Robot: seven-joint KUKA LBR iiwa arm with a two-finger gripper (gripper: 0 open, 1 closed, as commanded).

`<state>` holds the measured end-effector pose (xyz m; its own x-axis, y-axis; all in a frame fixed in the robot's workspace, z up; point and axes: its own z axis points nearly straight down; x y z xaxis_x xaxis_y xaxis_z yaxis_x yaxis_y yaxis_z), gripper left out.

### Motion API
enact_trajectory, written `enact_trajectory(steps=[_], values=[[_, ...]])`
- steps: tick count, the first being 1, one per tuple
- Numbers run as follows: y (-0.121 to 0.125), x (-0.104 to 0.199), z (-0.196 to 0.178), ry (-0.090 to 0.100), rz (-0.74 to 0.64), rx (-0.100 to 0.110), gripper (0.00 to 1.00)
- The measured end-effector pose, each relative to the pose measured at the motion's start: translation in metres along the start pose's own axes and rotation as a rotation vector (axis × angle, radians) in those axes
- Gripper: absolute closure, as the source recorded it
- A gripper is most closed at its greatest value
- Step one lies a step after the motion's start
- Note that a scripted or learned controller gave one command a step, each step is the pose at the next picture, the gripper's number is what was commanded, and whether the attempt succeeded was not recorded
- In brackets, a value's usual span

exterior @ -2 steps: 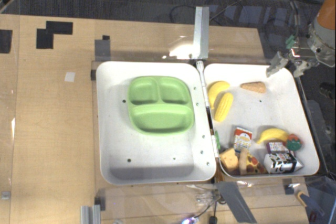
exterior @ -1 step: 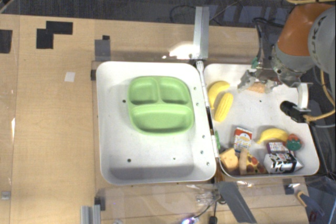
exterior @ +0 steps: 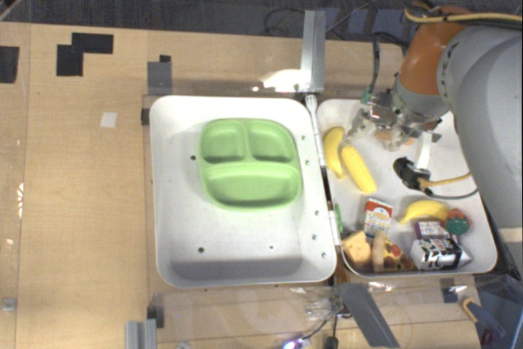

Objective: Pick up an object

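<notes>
Banana (exterior: 357, 167), the candidate object, lies flat on the floor of the bin (exterior: 391, 192) beneath my pincer (exterior: 378, 125). It is just beside the pincer, on the side toward the crowded end of that bin.

Pincer status: it hangs low over the bin's sparse end with nothing visibly in it. I cannot tell whether it is apart or together.

A second banana (exterior: 332, 147) lies alongside the first, between my pincer and the wall shared with the other bin. Both lie loose and uncovered, so I judge either could lift free, though the curved skin may slip.

Farther from my pincer, a third banana (exterior: 425, 211) and a small carton (exterior: 377, 217) sit mid-bin. Farthest within this bin, packed by the rim opposite my pincer, are a yellow block (exterior: 356, 245), a dark printed box (exterior: 437, 251) and a red-and-green item (exterior: 456, 221). That crowding likely leaves little room for entry.

Well apart, across the shared wall, a green divided plate (exterior: 248, 161) lies flat in the other bin (exterior: 167, 200). It is wide and shallow, so probably a poor fit.
</notes>
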<state>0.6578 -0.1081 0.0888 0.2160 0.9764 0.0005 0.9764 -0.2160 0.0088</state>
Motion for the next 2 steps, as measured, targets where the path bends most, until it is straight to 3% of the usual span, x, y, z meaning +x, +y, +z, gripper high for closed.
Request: enact_trajectory(steps=[1, 2], values=[[-0.046, -0.007, -0.002, 0.002, 0.017, -0.002, 0.00], [-0.109, -0.010, -0.004, 0.003, -0.042, -0.007, 0.00]])
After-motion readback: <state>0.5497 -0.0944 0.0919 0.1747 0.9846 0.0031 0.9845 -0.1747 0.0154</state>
